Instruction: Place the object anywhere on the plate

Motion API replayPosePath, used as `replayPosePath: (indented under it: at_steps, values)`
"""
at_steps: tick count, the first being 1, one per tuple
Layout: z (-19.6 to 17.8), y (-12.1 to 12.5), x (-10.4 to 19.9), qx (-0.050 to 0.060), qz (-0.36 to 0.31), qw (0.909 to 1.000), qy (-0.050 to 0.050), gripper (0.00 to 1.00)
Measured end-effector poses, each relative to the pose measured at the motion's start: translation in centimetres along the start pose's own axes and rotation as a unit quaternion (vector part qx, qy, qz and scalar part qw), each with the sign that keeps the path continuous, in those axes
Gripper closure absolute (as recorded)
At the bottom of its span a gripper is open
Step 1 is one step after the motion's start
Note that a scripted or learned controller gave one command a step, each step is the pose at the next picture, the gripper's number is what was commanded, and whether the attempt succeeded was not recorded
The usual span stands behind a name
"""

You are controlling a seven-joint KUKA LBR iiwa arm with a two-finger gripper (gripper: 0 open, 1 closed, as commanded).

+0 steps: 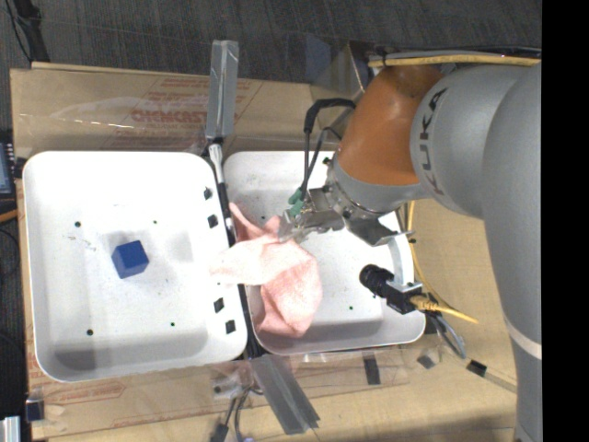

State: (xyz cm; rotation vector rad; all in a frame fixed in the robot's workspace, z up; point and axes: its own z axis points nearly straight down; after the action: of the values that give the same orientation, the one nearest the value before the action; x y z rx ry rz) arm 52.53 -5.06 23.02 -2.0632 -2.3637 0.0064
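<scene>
One KUKA arm [460, 145], grey with orange band, reaches in from the right and hangs low over the right bin [276, 168]. One gripper [299, 221] at its tip, sitting right at the upper edge of the pink cloth [281, 279]; jaw state: cannot tell, the wrist hardware and cable clutter hide the tips from this slanted angle.

Two white bins, side by side, touching along a middle divider. Left bin [55, 247] is mostly bare floor.

One pink cloth, crumpled, lying in the right bin's left half, with one flap draped over the divider toward the left bin. Looks bunched up near the gripper, likely because the gripper is at that end, but contact can't be confirmed.

One blue cube [131, 258], small, resting flat on the left bin floor, well apart from the arm and the cloth. Judgement: this is probably the task object, untouched.

No plate can be made out; the cloth could be covering something, can't say. Task looks not done.
</scene>
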Motion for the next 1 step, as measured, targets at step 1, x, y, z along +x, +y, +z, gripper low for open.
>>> replayPosePath:
  at_steps: [1]
  values:
    - [-0.34, 0.72, 5.72, 0.000, -0.201, 0.9796, 0.000, 1.00]
